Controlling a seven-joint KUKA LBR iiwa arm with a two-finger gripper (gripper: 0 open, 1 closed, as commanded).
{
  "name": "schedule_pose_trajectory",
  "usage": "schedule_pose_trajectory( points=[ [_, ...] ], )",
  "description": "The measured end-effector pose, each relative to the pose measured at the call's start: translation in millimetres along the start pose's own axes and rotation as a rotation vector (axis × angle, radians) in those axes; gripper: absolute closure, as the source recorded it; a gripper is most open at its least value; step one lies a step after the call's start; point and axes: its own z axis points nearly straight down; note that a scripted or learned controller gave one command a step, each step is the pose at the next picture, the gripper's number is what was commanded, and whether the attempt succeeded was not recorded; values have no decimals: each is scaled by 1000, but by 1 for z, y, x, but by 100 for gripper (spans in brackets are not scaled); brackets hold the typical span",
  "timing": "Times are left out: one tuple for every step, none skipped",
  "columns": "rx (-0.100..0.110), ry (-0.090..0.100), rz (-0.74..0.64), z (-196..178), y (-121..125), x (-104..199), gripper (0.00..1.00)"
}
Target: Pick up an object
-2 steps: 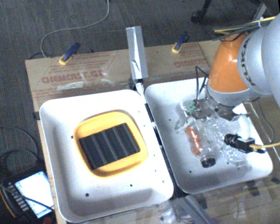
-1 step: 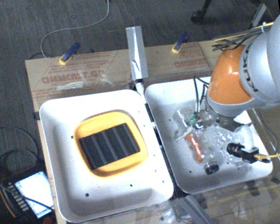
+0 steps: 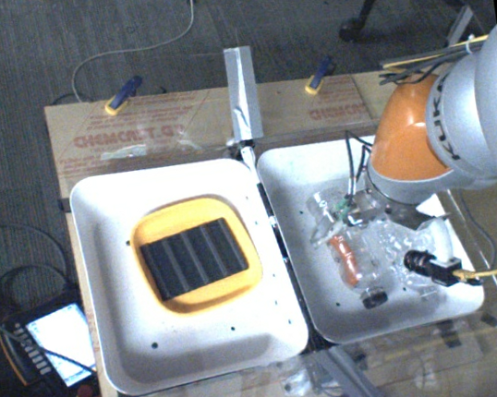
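Observation:
In the left bin (image 3: pixel 123 353) lies a yellow pad with a black ribbed top (image 3: pixel 197 252), flat and near the bin's middle. The right bin (image 3: pixel 290 196) holds a clear plastic bottle (image 3: pixel 346 260) with an orange-red label, lying on its side with its dark cap (image 3: pixel 374 297) toward the front. Crumpled clear plastic (image 3: pixel 323 208) lies just behind it. My gripper (image 3: pixel 360 210) hangs low over the right bin under the orange wrist band (image 3: pixel 412 139), beside the crumpled plastic and right above the bottle's far end. The wrist hides its tips.
A black fitting with a yellow cable (image 3: pixel 433 268) sticks out from the arm over the right bin's front right. A metal bar (image 3: pixel 241 91) stands behind the gap between the bins. Two blue-and-yellow clamps (image 3: pixel 123 95) hold the cardboard backing.

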Motion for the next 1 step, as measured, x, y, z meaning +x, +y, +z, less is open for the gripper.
schedule_pose_trajectory(
  points=[
    [28, 10, -46, -80, -39, -15, 100]
  ],
)
